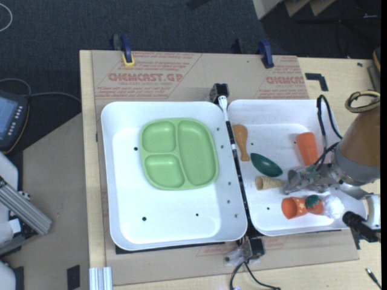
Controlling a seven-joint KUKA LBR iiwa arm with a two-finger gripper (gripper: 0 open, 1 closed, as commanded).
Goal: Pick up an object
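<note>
My gripper [300, 182] hangs low over the right bin [275, 115], its grey arm with the orange band [364, 139] coming in from the right. Just left of the gripper lies a small tan cone [265, 183]. A dark green oval piece [266, 164] sits above the cone. In front of the gripper rests an orange-red toy [294, 208] with a green piece [313, 202] and a white crumpled item [333, 207] beside it. An orange cylinder [306, 147] lies behind the gripper. Nothing visibly hangs from the gripper.
A brown wooden piece [241, 142] lies along the right bin's left wall. The left bin [121, 174] holds a light green divided plate [179, 153]. Black cables [323, 116] loop over the right bin's far right corner. Clamps sit at the board's back edge.
</note>
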